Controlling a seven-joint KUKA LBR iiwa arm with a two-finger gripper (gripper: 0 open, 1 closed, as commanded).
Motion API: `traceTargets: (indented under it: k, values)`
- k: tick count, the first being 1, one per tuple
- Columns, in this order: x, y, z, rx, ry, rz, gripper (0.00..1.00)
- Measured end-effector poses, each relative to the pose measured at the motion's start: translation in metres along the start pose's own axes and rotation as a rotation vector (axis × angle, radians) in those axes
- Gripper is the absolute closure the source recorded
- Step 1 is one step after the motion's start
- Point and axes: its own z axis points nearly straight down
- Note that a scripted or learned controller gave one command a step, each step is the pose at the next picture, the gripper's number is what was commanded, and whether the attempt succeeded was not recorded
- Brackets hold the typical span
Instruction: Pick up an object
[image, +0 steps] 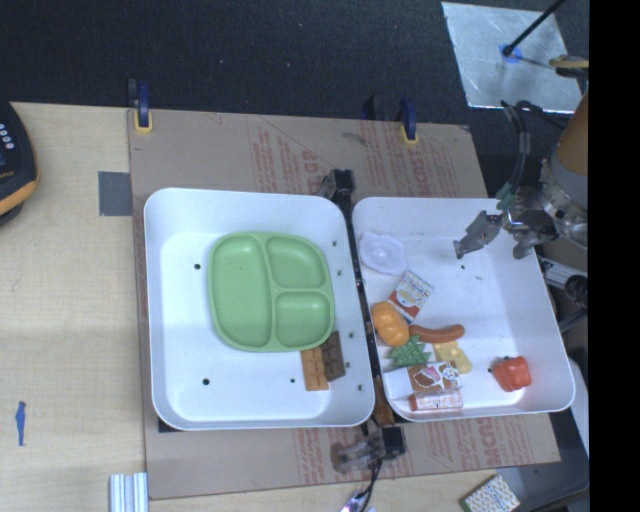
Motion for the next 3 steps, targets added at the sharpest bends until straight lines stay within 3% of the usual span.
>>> traceTargets:
  k: [1,2,3]
  values:
    - [0.025,-0.037,0.1,0.012,0.003,0.0,0.0]
    - [-0.015,-0.06,0.156,-0.001,0.004,0.003,0.0]
    - [-0.016,-0.057,0.142,-0.008,-0.001,-0.002,1.0]
